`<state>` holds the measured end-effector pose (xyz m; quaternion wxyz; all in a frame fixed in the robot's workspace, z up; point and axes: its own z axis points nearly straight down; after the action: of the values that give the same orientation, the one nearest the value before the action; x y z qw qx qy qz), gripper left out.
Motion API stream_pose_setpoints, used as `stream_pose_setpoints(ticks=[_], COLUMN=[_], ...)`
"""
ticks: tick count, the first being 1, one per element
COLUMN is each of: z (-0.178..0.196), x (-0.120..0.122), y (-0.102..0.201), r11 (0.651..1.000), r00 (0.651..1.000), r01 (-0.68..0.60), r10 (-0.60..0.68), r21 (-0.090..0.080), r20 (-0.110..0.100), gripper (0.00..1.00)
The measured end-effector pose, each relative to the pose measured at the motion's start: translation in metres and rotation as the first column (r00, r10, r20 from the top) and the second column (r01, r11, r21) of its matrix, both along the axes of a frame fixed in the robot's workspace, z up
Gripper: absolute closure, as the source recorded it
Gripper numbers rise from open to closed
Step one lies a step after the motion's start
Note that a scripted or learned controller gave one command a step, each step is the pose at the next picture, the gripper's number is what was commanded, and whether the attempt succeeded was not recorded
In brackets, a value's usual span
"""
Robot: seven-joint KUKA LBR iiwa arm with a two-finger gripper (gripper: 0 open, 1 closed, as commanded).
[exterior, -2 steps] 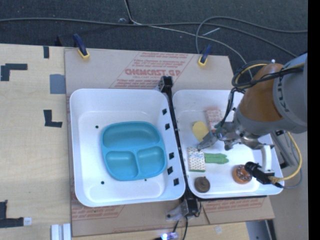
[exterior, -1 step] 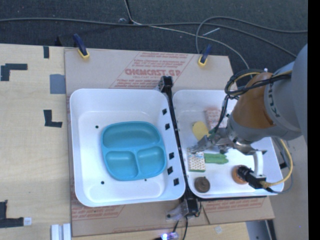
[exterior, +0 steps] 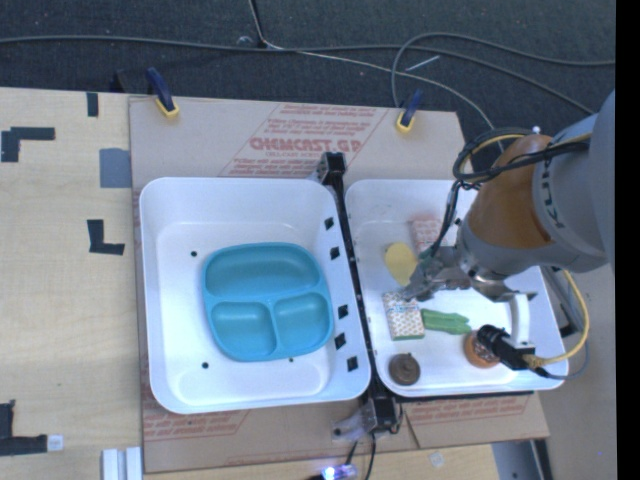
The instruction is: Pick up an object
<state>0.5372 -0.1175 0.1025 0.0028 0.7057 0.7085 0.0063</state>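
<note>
The right bin holds a yellow piece, a pink patterned packet, a white-green patterned packet, a green object, a brown disc and an orange round thing. My gripper reaches in from the right and hangs low just above the patterned packet's upper edge, beside the yellow piece. Its tips are dark and small against the bin floor.
The left bin carries a blue sectioned tray. A black divider strip runs between the bins. Yellow clamps hold the cardboard at the back. Cables trail over the dark floor behind.
</note>
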Motion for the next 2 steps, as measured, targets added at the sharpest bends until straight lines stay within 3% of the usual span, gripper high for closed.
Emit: stream_pose_setpoints(ticks=[2], z=[0.095], x=[0.006], y=[0.013], r11=[1.000], r00=[1.000], r01=[0.003], r10=[-0.003], r21=[-0.006], r20=[-0.011], gripper=[1.00])
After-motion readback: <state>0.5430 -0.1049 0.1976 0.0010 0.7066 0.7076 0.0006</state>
